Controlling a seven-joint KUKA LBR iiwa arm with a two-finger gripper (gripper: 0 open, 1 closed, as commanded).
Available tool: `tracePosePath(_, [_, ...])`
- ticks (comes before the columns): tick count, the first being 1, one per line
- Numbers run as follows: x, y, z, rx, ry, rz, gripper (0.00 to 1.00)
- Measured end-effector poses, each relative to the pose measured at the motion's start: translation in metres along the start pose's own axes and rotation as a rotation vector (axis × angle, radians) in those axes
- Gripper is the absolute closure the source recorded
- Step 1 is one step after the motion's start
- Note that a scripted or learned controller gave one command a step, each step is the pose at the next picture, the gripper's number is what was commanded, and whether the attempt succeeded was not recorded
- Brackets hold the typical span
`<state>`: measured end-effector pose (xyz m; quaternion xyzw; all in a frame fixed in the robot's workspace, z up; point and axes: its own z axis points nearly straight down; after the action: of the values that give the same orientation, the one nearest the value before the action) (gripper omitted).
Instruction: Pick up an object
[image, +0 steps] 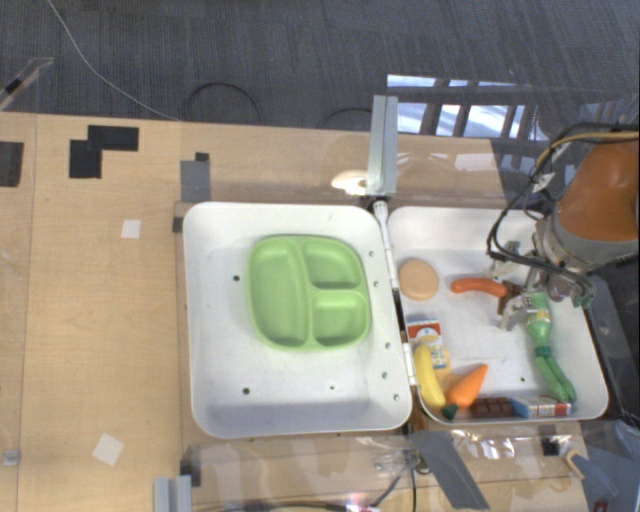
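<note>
Toy foods (467, 383) — perhaps eight, one gripper (524, 308), two bins (290, 415).

The gripper (522, 305) hangs in the right bin (470, 225), a green toy (548, 358) just beside it and an orange sausage (478, 286) close on its far side; bare floor lies between it and the banana (428, 374), carrot (467, 384) and cookie (419, 279).

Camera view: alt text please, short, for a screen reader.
The grey arm's pincer sits low in the right white bin, beside a green toy and near an orange-red sausage, with a banana, a carrot and a round tan piece in the same bin. The left white bin holds a green divided plate.
</note>
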<state>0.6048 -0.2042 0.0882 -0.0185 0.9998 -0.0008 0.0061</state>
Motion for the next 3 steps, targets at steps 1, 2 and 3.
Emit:
tracePosePath(1, [-0.006,0.001,-0.016,0.005,-0.019,-0.005,1.0])
tracePosePath(2, [-0.006,0.001,-0.016,0.004,-0.017,-0.006,0.0])
tracePosePath(3, [-0.013,-0.001,0.0,0.0,0.0,0.057,0.0])
